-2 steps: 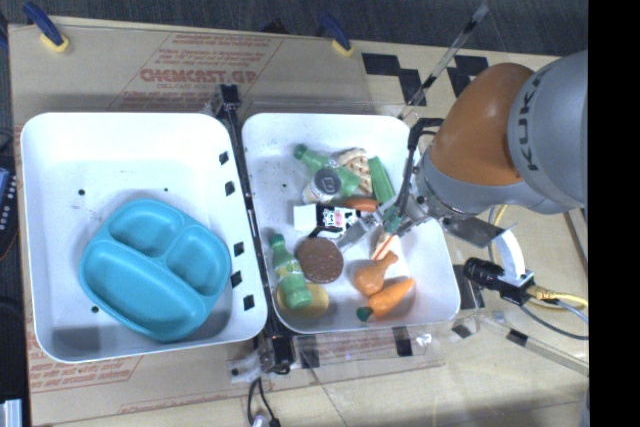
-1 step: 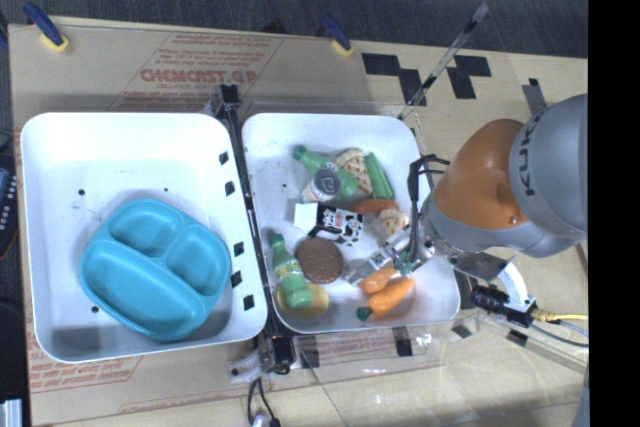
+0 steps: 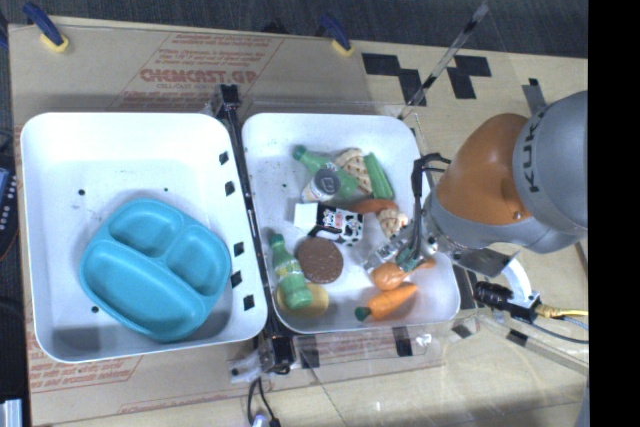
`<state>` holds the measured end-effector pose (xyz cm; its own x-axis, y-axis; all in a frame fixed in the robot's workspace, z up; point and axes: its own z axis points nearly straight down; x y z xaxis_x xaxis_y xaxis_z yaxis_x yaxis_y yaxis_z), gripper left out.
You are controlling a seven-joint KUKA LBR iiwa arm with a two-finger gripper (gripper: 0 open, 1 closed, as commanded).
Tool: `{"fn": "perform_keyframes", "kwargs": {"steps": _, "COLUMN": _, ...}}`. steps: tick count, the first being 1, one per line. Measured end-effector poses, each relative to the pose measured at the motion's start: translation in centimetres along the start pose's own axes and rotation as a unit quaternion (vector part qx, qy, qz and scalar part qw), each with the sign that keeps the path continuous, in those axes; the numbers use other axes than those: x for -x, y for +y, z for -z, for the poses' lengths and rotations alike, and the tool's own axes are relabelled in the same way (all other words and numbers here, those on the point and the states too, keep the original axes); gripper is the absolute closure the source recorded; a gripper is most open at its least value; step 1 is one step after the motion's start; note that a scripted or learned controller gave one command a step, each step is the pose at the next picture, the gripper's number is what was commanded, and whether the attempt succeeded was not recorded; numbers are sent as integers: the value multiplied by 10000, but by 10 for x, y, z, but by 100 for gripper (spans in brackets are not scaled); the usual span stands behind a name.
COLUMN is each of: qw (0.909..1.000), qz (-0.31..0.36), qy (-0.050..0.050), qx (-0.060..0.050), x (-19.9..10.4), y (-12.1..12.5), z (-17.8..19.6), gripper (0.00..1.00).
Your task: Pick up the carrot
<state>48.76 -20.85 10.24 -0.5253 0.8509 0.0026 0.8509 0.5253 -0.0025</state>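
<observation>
We see the gripper (image 3: 405, 250) low over the near right corner of the right bin (image 3: 262, 215), its fingers mostly hidden under the orange-banded arm (image 3: 500, 180), so we cannot tell whether they are wide or narrow. Touching or just under its tip sits a small orange piece (image 3: 386, 275), possibly a second vegetable. Just nearer the camera lies the carrot (image 3: 390, 301), flat on the bin floor, green end pointing away from the arm, not lifted. Left of the gripper rests a brown disc (image 3: 321, 260), with a black-and-white block (image 3: 340, 223) just beyond it. Farther left stands a green bottle (image 3: 291, 277). Well apart, in the left bin (image 3: 50, 150), lies 1 blue divided plate (image 3: 155, 265).
</observation>
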Motion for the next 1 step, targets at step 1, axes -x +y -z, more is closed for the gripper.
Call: {"fn": "perform_keyframes", "kwargs": {"steps": 1, "qw": 9990, "qz": -441, "qy": -4, "qx": 19, "x": -72, "y": 34, "z": 86, "gripper": 100}}
